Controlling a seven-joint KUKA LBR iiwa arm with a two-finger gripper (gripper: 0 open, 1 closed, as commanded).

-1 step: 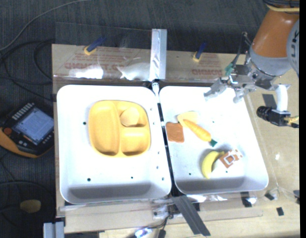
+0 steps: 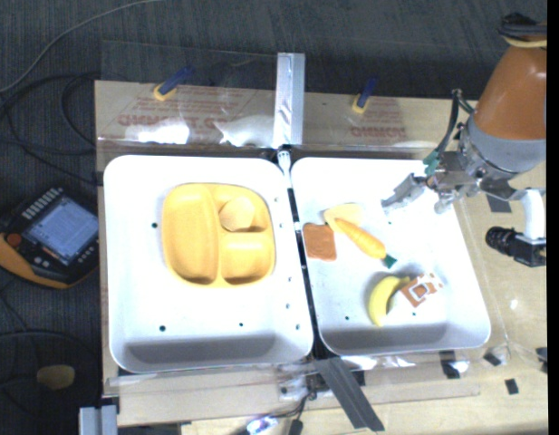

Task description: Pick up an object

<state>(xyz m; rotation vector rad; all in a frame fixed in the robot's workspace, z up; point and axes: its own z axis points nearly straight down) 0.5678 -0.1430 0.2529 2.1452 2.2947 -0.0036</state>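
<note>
Here's the bench (image 2: 125, 116), wide and brown, carrying two shallow white bins side by side; the left bin (image 2: 134, 315) holds a yellow divided tray (image 2: 193, 252) with a pale round bun (image 2: 236, 213) sitting in its upper right compartment; the right bin (image 2: 451, 315) holds the loose pieces. The arm (image 2: 519, 89) comes in from the right, orange band showing above the wrist, hanging over the right bin's upper right corner; the tool (image 2: 422, 188) sits at its end over the bin's upper right area, fingers spread apart with nothing between them, well clear of every item below.

Down in the right bin now: a carrot (image 2: 361, 238) lies on a slant near the middle, green tip toward the lower right, touching a pale yellow wedge (image 2: 344, 214) above it; an orange-brown slab (image 2: 320, 242) lies just beside it against the left wall; a banana (image 2: 382, 299) curves in the lower part, and a small orange-and-white carton (image 2: 422, 289) rests right beside it. Off the bench at far left, a handheld pendant (image 2: 45, 238) lies on the dark floor.
</note>
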